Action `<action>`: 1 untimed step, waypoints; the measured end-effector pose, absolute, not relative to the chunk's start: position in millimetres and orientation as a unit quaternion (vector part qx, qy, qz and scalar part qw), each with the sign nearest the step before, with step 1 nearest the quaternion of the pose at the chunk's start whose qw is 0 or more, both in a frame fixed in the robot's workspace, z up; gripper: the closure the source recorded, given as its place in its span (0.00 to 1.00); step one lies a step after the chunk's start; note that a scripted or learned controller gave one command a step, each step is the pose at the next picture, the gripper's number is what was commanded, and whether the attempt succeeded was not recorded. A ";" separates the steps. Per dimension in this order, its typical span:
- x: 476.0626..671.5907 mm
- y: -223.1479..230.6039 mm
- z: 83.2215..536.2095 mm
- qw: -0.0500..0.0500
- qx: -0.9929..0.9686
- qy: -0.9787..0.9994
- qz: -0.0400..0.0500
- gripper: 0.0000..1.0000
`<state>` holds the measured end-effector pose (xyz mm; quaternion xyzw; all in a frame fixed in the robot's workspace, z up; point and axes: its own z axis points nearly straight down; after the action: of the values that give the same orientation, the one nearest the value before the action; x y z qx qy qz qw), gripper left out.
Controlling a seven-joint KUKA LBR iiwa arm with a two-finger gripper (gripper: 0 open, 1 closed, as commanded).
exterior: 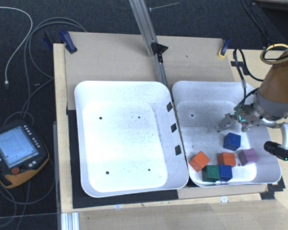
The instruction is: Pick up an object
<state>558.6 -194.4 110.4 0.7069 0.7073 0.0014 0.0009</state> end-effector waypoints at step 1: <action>497.0 -163.5 98.6 -0.004 0.707 0.707 -0.001 0.00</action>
<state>497.0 -163.5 98.6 0.7074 0.7068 -0.0010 -0.0043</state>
